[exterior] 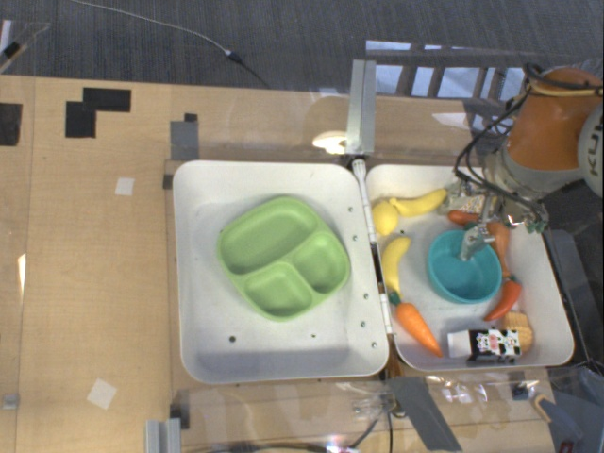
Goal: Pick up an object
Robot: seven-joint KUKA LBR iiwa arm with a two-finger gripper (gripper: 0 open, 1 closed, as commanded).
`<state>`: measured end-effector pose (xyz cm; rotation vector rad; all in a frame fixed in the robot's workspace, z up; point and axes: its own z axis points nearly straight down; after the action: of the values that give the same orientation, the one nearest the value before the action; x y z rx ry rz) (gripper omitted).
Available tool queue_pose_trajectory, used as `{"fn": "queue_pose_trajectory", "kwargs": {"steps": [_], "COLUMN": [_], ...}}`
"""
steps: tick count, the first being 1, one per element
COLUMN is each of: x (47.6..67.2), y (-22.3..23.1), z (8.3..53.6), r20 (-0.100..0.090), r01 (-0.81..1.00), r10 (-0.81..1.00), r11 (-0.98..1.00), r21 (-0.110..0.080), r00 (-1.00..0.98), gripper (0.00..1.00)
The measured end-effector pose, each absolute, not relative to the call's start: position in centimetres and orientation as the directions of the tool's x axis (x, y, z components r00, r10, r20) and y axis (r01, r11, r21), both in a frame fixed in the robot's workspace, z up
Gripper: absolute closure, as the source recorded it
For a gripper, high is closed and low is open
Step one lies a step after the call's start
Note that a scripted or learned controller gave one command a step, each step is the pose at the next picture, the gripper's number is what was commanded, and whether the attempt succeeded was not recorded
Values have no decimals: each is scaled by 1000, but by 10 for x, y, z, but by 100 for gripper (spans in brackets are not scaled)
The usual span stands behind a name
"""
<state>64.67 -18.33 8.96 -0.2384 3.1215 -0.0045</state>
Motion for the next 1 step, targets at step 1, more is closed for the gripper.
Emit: {"fn": "queue_pose_trajectory", "kwargs": {"steps": [1], "x": [637], "y": [-118], "z": [91], "r20": [-15], "r01": [-242], "r10": [-242], "r11": [970], "r21": [-3], "r00": [-970], "gripper": [0]}}
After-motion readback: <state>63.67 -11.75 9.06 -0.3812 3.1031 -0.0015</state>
